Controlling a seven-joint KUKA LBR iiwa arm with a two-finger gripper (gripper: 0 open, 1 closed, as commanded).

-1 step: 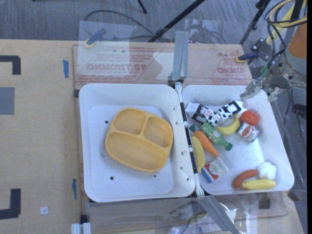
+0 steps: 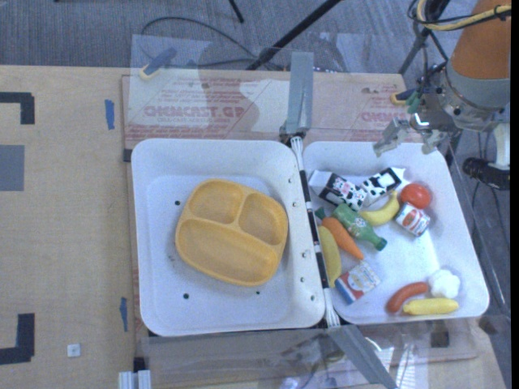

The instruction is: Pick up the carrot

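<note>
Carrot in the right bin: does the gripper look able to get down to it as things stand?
Probably yes, though tightly. The carrot lies uncovered, while the gripper hovers over the bin's far edge. A green bottle and a yellow corn cob crowd its sides.

We've got an orange carrot (image 2: 344, 237) | yellow plate (image 2: 231, 232) | white bins (image 2: 154, 217) | green bottle (image 2: 359, 227) | red tomato (image 2: 415, 194) | black-and-white cow-spotted carton (image 2: 375, 188)

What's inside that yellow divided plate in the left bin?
The yellow divided plastic plate shows three compartments with nothing visible in them. It sits in the left white bin. The patch of bin floor beneath the plate is covered, so I cannot see it.
</note>
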